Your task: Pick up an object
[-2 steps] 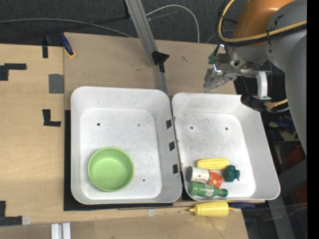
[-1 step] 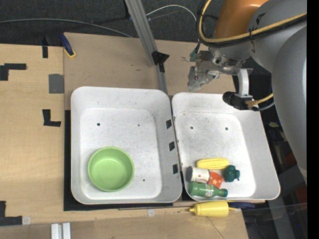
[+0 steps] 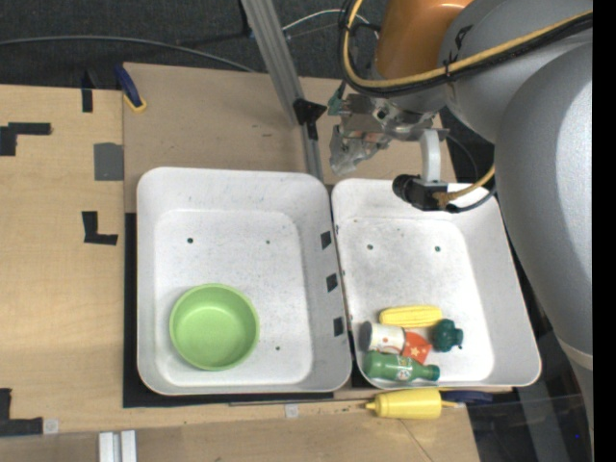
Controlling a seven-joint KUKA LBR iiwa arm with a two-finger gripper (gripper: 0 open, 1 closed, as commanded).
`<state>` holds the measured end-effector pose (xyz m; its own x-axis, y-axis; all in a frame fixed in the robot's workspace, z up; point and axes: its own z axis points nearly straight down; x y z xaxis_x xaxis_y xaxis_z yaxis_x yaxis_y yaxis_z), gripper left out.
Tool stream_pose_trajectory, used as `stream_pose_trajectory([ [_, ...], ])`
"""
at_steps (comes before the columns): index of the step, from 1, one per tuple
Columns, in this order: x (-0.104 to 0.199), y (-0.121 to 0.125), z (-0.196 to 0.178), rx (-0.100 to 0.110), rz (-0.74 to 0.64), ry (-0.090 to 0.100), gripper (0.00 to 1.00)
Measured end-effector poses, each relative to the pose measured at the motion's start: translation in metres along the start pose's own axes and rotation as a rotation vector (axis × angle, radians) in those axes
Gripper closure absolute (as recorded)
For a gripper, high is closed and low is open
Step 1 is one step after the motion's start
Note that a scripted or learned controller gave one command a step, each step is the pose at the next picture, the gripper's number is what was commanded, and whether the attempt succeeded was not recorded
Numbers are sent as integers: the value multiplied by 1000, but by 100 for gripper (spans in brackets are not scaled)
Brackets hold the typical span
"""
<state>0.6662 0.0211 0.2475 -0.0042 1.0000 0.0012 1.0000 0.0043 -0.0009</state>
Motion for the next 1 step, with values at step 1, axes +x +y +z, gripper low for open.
stream_pose_trajectory([
  [1,53,14,8,0,-2,0,100],
])
